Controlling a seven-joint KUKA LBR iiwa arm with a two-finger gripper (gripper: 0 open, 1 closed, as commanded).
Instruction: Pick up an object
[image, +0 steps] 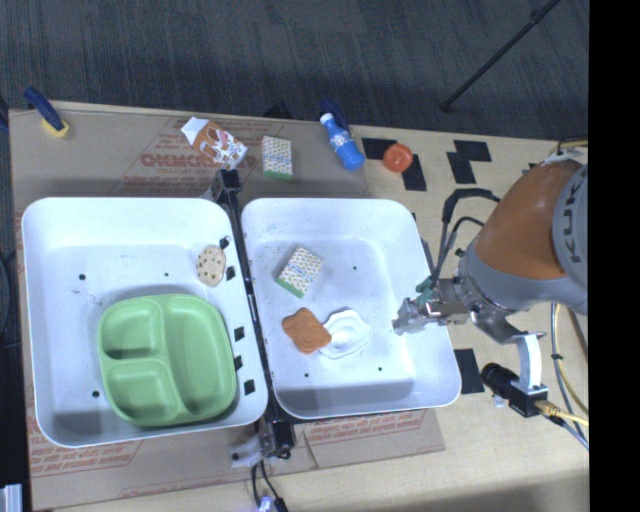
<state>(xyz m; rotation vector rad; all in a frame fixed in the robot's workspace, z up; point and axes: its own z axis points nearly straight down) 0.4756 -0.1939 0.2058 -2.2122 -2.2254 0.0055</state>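
Observation:
In the right bin (400, 375) lie a green-and-white packet (299, 271), an orange toast-like piece (306, 331) and a white fried-egg piece (345, 333) touching it. My gripper (412, 315) sits over the right bin's right edge, just right of the white piece and apart from it. Nothing shows between its fingers. In the left bin (50, 250) rest a green divided tray (167, 357) and a small speckled cookie (210, 265).
Behind the bins on the cardboard lie a snack wrapper (214, 143), a small green box (277, 157), a blue bottle (342, 141) and an orange cap (398, 156). A blue-yellow clamp (46, 112) sits at the far left corner. Cables run at the right.

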